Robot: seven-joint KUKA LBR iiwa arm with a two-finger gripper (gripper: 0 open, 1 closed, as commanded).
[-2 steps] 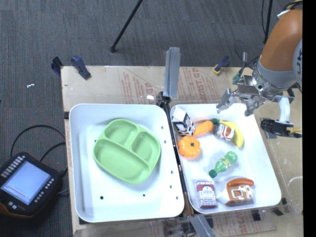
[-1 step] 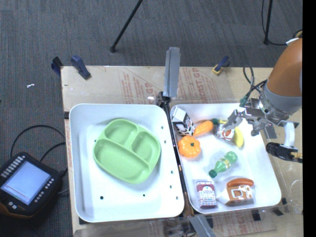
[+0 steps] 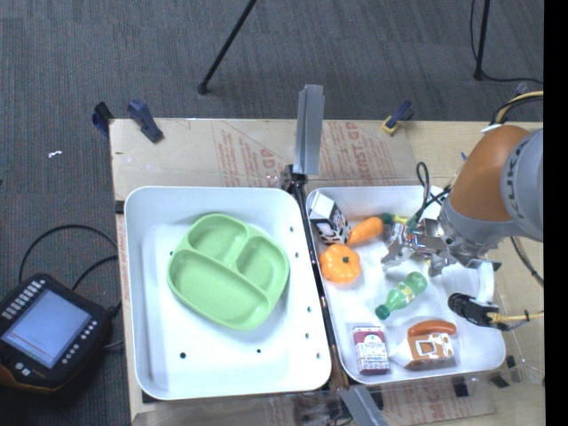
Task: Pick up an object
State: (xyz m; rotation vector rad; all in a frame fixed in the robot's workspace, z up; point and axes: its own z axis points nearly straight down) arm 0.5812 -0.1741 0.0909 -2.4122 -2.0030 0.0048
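Gripper: low in right bin, can't tell its grip.
Green bottle: lying tilted just below gripper.
Carrot: left of gripper, near pumpkin.
Left bin: green divided plate inside.

Both shallow white bins looked like smooth plastic with a faint sheen. The pale green divided plate was matt plastic. The small orange pumpkin, the orange carrot and the green bottle had a glossy, moulded-plastic look. The little red packet and the black-and-white carton appeared printed, like card. The bench top was dull brown cardboard with red lettering. The floor was rough dark carpet. The arm's orange band shone smoothly.
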